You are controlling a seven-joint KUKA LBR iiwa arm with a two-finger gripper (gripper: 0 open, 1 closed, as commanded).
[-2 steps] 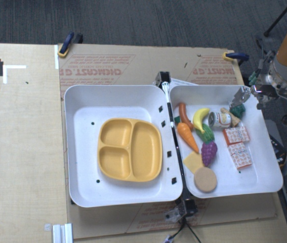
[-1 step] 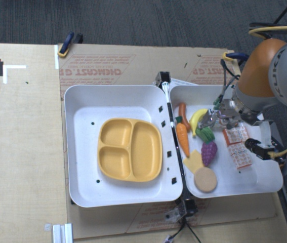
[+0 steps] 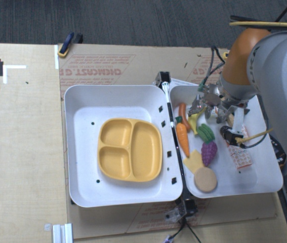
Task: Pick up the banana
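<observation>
From the overhead camera view I see the banana (image 3: 193,122) as a small yellow curved piece in the right bin (image 3: 264,184), lying between the carrot (image 3: 183,138) and the green vegetable (image 3: 205,133), mostly tucked under the claw (image 3: 207,107). I judge it a light, stiff, smooth plastic toy, likely slippery, so I would pinch it across its narrow middle. I cannot tell whether the claw is released or clenched. Purple grapes (image 3: 209,152) lie nearby; the yellow tray (image 3: 130,150) sits in the left bin (image 3: 82,135) on the worktop (image 3: 22,151)
</observation>
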